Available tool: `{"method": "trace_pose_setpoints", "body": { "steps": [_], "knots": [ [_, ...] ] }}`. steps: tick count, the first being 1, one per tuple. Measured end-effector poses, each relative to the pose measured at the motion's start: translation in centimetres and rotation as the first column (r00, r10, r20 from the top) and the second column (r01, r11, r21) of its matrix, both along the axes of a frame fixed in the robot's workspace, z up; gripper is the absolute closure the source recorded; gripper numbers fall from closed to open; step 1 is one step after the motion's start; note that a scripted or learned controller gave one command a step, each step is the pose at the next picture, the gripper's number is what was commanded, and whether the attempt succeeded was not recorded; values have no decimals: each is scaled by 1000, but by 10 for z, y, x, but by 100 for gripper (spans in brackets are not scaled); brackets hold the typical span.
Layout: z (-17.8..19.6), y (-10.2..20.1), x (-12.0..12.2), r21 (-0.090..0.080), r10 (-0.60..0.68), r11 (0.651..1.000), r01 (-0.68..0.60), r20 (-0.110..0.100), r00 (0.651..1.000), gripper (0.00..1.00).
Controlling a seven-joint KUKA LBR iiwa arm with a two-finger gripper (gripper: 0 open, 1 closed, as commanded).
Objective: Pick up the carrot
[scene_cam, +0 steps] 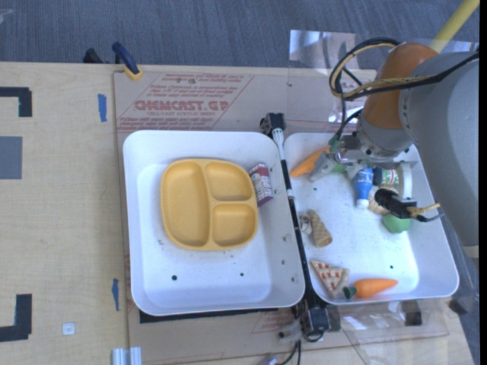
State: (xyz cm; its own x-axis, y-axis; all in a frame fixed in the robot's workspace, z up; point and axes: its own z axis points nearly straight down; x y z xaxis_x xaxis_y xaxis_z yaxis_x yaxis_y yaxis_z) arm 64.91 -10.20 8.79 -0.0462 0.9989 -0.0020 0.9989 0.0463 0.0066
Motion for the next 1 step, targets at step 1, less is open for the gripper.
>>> {"method": "trace_pose_setpoints", "body": {
  "steps": [1],
  "knots": [
    [0, 0, 10, -6, -450, 893, 450, -50, 892, 0]
  ]
}}
